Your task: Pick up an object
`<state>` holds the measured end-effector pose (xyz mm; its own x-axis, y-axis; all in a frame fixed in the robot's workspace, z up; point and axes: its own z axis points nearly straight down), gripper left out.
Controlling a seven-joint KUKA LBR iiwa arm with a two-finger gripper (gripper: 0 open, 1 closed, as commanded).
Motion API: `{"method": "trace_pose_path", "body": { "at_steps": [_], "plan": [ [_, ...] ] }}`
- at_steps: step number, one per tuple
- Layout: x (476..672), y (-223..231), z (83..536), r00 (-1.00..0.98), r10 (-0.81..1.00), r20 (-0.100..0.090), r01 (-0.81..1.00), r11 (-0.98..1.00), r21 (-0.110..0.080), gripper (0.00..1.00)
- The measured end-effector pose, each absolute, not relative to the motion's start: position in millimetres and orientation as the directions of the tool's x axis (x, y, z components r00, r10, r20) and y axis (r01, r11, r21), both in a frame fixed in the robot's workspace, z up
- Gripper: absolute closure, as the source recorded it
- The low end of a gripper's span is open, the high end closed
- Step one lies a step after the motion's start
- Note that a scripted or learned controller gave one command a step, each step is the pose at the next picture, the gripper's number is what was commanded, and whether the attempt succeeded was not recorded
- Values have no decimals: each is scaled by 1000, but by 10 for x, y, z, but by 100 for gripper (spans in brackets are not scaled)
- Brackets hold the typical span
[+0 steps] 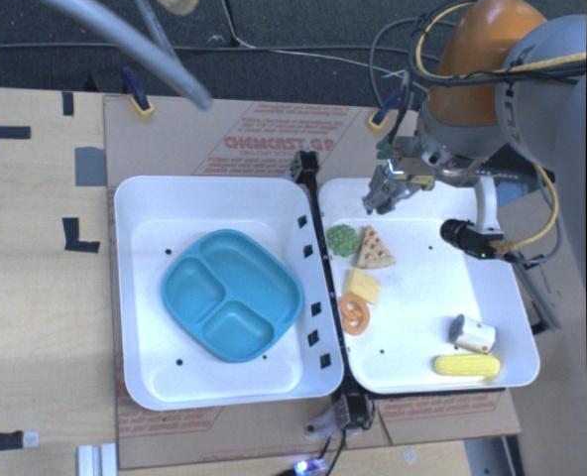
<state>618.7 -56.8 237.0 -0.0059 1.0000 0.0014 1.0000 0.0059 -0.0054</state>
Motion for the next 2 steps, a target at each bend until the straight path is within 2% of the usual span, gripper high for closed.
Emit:
{"method": "trace_pose_path", "body": {
  "at_steps": [2],
  "plan": [
    [6043, 584, 2123, -8, 1000, 1, 1000, 8, -5, 100]
  ]
}}
